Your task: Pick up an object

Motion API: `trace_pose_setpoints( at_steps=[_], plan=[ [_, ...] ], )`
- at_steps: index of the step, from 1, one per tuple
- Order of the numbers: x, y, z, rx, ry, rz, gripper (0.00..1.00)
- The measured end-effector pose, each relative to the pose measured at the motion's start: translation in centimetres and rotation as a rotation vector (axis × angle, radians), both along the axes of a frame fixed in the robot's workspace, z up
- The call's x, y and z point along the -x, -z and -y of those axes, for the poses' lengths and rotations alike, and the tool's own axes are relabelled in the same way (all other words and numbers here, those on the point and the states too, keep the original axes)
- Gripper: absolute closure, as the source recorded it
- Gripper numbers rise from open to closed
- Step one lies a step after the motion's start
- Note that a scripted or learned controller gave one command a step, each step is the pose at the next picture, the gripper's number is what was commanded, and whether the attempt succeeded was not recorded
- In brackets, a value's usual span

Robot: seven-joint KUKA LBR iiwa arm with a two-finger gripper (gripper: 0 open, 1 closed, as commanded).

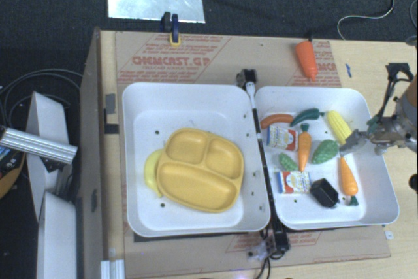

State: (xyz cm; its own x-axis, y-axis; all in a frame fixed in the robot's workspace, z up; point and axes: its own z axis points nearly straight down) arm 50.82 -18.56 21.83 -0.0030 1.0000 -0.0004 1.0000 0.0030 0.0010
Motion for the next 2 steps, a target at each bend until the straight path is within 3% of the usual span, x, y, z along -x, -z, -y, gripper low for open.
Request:
trace_pose_setpoints(
  at_steps=[1,2],
  plan=[
    [-3.6,12.8,-2.5,-0.001,0.000,-0.003,0.00],
    [-12.4,13.4,-9.4,-0.002,-0.002,0.001,0.00]
  ],
)
